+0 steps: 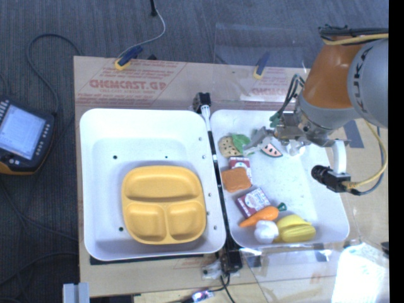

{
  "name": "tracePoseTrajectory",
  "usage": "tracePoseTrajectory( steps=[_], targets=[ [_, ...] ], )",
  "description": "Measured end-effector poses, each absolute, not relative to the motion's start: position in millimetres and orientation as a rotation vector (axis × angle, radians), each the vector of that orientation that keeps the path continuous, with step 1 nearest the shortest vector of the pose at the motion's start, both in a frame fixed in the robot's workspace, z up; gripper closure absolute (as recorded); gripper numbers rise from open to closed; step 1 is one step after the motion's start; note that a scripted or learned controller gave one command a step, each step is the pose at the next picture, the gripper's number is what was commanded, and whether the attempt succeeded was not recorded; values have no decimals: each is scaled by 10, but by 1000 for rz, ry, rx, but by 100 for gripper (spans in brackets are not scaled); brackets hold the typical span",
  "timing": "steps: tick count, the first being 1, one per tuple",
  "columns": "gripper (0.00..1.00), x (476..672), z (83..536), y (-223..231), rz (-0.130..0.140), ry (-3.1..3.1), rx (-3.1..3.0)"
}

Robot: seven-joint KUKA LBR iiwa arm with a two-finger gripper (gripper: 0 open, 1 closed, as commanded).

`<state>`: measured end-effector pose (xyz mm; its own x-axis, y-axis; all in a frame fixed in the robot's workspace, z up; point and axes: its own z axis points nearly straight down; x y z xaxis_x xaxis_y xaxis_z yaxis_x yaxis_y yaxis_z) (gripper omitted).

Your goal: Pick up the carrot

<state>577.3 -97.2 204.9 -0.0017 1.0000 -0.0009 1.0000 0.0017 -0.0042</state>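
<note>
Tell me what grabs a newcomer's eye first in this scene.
The bright yellow three-compartment plastic tray lies in the left white bin. Next comes the grey arm's orange band above the right white bin, where the orange toy carrot lies near the front among other toy foods.

Yellow tray [164, 211] in left bin [101, 131]

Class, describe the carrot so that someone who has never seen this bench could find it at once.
Look in the right bin, toward its near edge. The carrot lies just below a small red packet and above a white egg, beside a yellow banana. It is the one slim orange taper with a green tip.
</note>
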Motion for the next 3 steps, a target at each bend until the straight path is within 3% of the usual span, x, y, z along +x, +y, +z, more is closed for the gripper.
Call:
tracePoseTrajectory(
  steps=[1, 2, 3],
  targets=[
    [0, 5375, 970, -983, 4, -2546, -1834],
    [0, 4956, 899, -1058, -9, -2747, -1570],
    [0, 4909, 898, -1058, -16, -2659, -1712]
  ],
)
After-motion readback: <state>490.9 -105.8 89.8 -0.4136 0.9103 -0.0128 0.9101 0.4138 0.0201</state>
